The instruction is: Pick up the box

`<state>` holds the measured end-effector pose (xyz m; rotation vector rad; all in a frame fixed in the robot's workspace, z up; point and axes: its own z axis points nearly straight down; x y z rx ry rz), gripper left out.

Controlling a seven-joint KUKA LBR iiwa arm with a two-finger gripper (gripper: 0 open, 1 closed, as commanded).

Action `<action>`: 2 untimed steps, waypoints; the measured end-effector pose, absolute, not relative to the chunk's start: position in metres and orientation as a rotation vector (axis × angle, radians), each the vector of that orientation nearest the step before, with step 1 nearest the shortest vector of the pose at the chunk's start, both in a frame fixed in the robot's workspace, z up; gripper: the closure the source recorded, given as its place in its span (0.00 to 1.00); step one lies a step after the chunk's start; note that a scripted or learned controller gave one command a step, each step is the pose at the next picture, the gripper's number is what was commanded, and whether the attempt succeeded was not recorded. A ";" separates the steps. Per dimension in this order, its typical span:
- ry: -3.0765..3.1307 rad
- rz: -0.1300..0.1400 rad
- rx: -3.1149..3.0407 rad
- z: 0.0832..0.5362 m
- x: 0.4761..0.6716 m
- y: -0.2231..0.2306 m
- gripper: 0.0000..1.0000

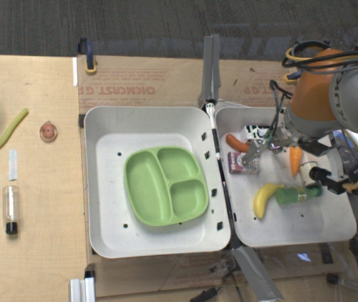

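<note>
The grey two-finger gripper (253, 156) hangs at the small purple-and-white cardboard box (234, 163), right beside it; whether it is clenched or released cannot be told. The box lies near the left wall of the right white bin (292, 234), among a banana (263, 199), green bottle (297, 195) and two carrots (296, 160). The left white bin (103, 187) carries a green divided plate (165, 185).

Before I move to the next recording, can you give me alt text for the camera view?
The grey arm's gripper hangs over a small purple box in the right white bin, beside a yellow banana, an orange carrot and a green bottle. The left white bin holds a green divided plate.
</note>
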<state>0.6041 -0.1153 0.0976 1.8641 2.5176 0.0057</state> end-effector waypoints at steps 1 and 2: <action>2.077 0.012 2.345 0.098 0.564 -0.103 0.00; 2.212 0.012 2.217 0.098 0.563 -0.137 0.00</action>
